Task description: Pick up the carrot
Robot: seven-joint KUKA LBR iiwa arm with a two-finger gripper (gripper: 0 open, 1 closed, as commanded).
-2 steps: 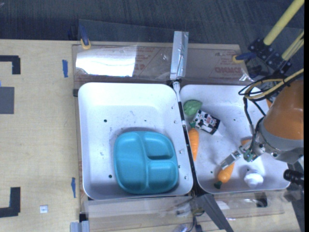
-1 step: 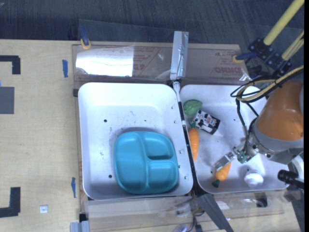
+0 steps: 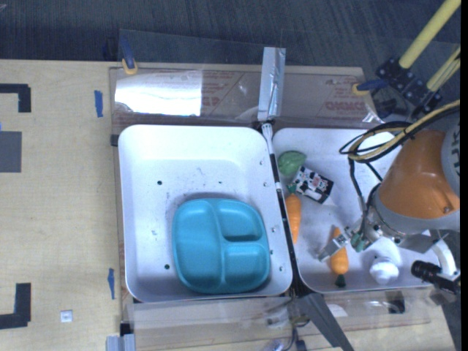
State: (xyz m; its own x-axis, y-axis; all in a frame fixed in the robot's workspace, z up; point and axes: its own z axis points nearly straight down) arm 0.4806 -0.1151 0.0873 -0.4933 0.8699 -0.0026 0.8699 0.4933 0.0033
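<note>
The carrot (image 3: 293, 215) is an orange tapered piece lying along the left wall of the right bin (image 3: 322, 141), beside the divider. My gripper (image 3: 344, 244) hangs low over the front of the right bin, to the right of the carrot and apart from it. A second small orange object (image 3: 339, 261) lies right under the gripper's tip. The orange band of the arm (image 3: 420, 185) hides the bin's right side.
A blue divided tray (image 3: 219, 256) lies in the left bin (image 3: 146, 159). In the right bin are a green item (image 3: 291, 161), a black-and-white item (image 3: 315, 185) and white items (image 3: 384, 263) at the front right. Cables (image 3: 365, 146) loop above the arm.
</note>
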